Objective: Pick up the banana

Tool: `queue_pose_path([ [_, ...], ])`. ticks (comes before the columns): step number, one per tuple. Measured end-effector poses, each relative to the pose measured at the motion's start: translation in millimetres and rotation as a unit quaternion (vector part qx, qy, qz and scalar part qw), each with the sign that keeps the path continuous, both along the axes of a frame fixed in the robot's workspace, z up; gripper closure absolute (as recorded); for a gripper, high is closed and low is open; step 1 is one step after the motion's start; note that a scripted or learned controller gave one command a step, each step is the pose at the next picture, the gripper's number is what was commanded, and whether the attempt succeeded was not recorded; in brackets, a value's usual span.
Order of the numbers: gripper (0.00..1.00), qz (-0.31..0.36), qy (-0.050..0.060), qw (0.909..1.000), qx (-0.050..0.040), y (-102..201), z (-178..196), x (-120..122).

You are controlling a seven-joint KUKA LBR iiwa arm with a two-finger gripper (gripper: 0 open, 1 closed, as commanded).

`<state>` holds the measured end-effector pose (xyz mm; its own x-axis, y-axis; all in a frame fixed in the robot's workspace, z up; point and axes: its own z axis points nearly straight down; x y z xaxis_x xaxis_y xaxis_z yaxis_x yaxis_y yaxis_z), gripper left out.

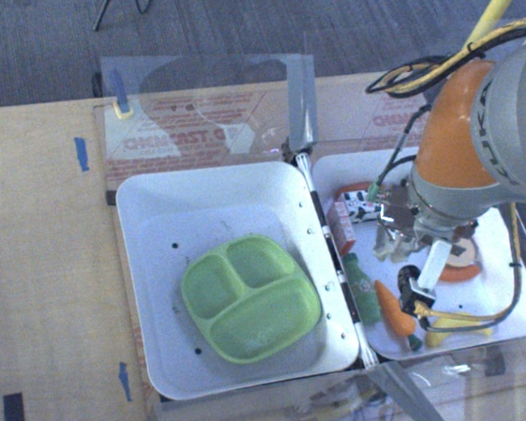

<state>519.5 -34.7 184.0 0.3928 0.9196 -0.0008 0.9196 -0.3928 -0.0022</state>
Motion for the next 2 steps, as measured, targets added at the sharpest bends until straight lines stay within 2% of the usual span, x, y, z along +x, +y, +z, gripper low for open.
queue_pose_path([
  [1, 1.00, 0.002, 0.001, 1.0000, -0.0005, 1.0, 9.2, 0.4],
  [2, 1.00, 0.065, 0.001, 0.9979, 0.0005, -18.5, -0.1, -5.4],
])
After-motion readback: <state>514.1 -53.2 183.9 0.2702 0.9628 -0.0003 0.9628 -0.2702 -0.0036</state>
